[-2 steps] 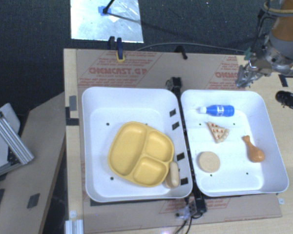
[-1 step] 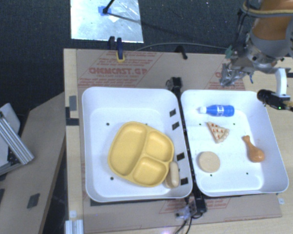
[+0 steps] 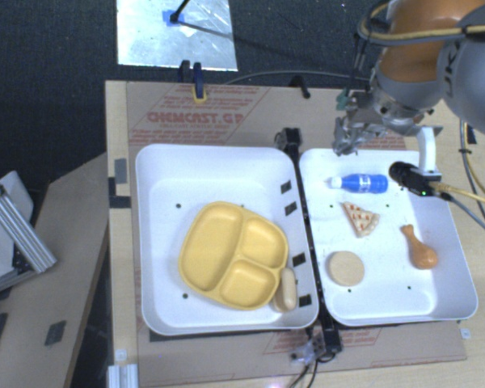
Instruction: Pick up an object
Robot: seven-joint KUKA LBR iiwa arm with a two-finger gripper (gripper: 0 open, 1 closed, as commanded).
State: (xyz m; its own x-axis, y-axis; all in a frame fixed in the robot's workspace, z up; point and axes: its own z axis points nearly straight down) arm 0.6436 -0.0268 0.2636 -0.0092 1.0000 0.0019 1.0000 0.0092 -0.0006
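Nearest the camera, in the right bin, a round tan cookie-like disc lies flat near the front, and a toy drumstick lies to its right, thick end forward. Just behind them a toy pizza slice rests point-down, and behind that a small blue bottle lies on its side, white cap toward the divider between the bins. In the left bin sits a yellow compartment tray with a small tan bread-roll-like piece against its near right corner.

Farthest back, the jaws hang over the rear rim of the right bin, nothing between them. Whether they stand apart or together I cannot tell; the tips blur into the rim and the cardboard-covered surface behind.

The step in hand looks like the approach: no object is gripped yet. The bottle is the closest candidate, lying just in front of the jaws and slightly to their right, apart from them. To take it well, the jaws should come forward over the blue body, not the cap, and close across its narrow width, since a grip along its length would likely let it roll. A straight descent should keep clear of the pizza slice. The flat disc looks hardest to grip.
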